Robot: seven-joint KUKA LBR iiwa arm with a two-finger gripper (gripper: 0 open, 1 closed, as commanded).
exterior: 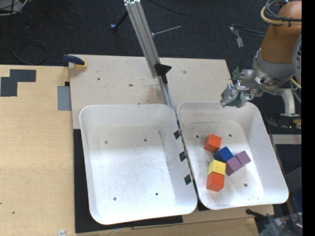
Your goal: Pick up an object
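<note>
One arm angled, pincer over right bin rim.

Two shallow white plastic bins looking smooth, speck-marked; pale wooden bench board showing matt; slanted ribbed aluminium rail gleaming.

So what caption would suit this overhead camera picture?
Robot arm poised at the far rim of the right bin, where five coloured blocks lie clustered.
</note>
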